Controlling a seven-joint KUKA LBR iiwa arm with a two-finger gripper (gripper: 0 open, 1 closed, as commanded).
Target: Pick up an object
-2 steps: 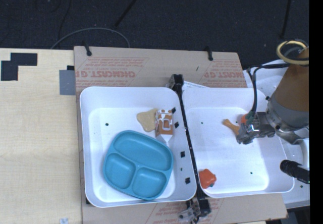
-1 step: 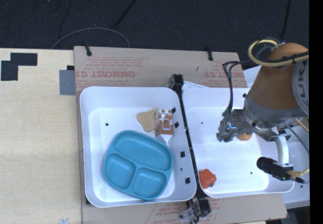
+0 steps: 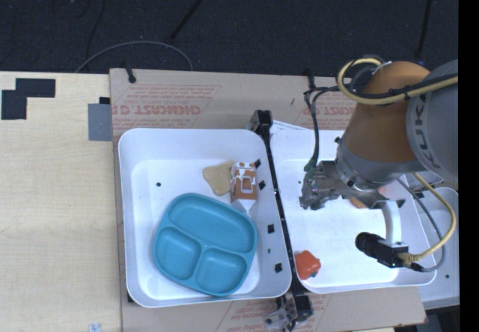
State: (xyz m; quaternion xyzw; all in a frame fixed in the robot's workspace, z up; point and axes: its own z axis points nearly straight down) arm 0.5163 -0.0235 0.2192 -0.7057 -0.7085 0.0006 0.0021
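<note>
- two shallow white bins sit side by side on the bench: the left bin (image 3: 138, 173) and the right bin (image 3: 329, 267), split by a dark divider (image 3: 273, 203) running from far to near.
- one blue plate (image 3: 203, 243) with three compartments lies tilted in the near part of the left bin.
- one tan, flattish piece (image 3: 218, 176) lies just beyond the plate, towards the far right of the left bin.
- one small brown-and-white object (image 3: 245, 182) stands just beside the tan piece on its right, close to the divider.
- one orange-red object (image 3: 307, 264) lies in the near left corner of the right bin, against the divider; it is small, chunky and rounded, with a darker shaded side.
- one small pinkish patch (image 3: 361, 202) shows in the right bin under the arm, mostly hidden; what it is cannot be told.
- one grey arm (image 3: 430, 125) with an orange band (image 3: 382, 117) reaches over the right bin from the right.
- one gripper (image 3: 318, 192) hangs over the left middle of the right bin; whether it is spread or closed cannot be told, and nothing is seen held in it.
- the gripper is well apart from the orange-red object, which lies nearer to the viewer.
</note>
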